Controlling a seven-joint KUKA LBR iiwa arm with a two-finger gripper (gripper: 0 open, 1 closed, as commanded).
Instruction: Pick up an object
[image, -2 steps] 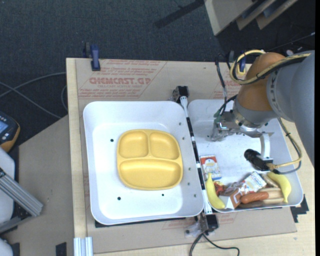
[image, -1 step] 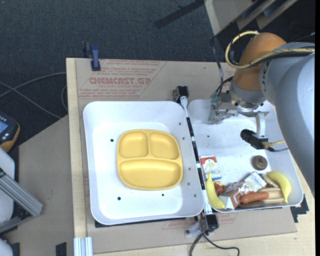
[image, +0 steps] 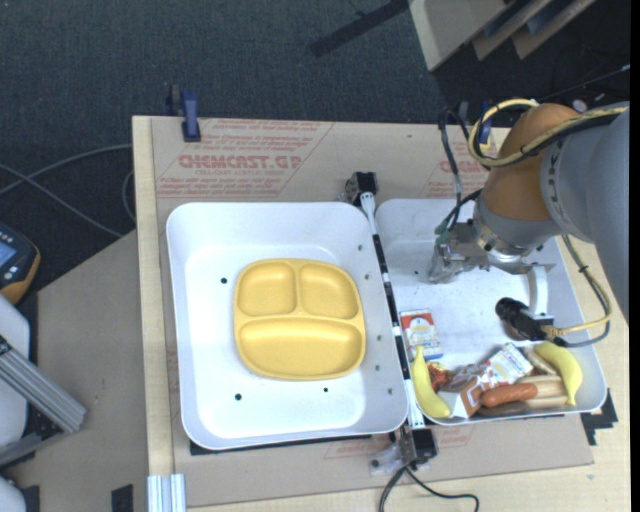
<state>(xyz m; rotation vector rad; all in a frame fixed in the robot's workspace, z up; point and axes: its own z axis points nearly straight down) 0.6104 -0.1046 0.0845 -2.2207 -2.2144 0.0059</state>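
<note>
Jaws (image: 447, 262) hover over the right bin (image: 400, 222), spread unclear; that banana (image: 428, 388) looks soft and curved, so pinch mid-body, gently.

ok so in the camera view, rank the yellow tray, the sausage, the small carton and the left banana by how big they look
Largest to smallest as they appear:
1. yellow tray, by far
2. left banana
3. sausage and small carton: too alike to rank; the sausage is longer but thinner, and part of it may be hidden.
</note>
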